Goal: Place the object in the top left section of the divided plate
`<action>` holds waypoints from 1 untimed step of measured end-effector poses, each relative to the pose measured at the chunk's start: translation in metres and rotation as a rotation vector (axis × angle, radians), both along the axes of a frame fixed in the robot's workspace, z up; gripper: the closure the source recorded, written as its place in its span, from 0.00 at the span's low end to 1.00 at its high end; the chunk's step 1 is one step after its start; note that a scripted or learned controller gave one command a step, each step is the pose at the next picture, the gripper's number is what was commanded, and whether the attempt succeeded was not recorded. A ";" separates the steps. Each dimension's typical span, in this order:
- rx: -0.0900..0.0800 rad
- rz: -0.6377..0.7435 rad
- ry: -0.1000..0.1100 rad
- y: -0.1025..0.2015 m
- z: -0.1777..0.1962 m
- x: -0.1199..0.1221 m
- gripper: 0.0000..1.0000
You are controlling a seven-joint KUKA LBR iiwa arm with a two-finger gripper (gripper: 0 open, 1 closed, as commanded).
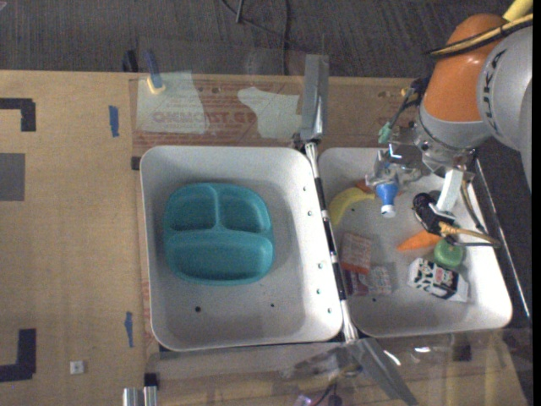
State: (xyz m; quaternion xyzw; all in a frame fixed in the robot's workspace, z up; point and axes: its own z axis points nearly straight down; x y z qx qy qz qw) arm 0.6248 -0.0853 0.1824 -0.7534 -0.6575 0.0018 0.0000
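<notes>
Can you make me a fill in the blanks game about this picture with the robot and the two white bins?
1. The teal divided plate lies in the ____ bin.
2. The carrot in the right bin is colored ____.
3. The gripper hangs over the ____ bin.
4. The yellow banana lies right next to the wall between the two ____.

Missing words: left, orange, right, bins

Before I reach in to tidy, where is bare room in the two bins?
Left bin: bare floor in front of and right of the teal divided plate. Right bin: crowded; yellow object, packets, carrot and black-and-white carton fill the middle, with the end effector at the back. A bare strip borders its near wall.
</notes>
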 end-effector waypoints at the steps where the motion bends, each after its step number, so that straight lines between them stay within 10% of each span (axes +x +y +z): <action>1: 0.003 0.156 0.002 0.100 0.000 -0.048 1.00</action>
